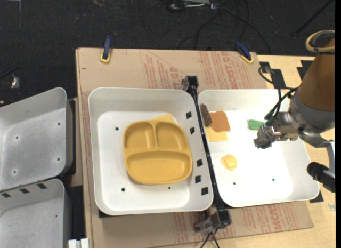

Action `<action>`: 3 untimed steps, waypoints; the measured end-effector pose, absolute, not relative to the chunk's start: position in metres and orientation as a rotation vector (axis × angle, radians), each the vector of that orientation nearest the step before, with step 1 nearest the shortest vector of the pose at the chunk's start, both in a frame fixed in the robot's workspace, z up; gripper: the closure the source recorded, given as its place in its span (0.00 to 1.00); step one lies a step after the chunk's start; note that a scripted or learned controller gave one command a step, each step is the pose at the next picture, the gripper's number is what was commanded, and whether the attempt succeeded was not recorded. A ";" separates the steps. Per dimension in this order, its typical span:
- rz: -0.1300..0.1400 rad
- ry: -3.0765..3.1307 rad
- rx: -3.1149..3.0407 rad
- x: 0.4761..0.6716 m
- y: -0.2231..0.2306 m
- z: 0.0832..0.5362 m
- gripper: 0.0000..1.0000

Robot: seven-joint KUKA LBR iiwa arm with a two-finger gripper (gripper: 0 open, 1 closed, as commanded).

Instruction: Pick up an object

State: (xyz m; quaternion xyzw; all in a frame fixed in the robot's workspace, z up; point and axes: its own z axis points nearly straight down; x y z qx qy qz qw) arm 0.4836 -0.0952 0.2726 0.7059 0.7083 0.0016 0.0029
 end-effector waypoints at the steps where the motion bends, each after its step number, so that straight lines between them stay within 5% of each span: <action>1: 0.000 2.227 2.215 0.501 -0.057 0.263 1.00; 3: 0.002 2.230 2.213 0.544 0.048 0.232 1.00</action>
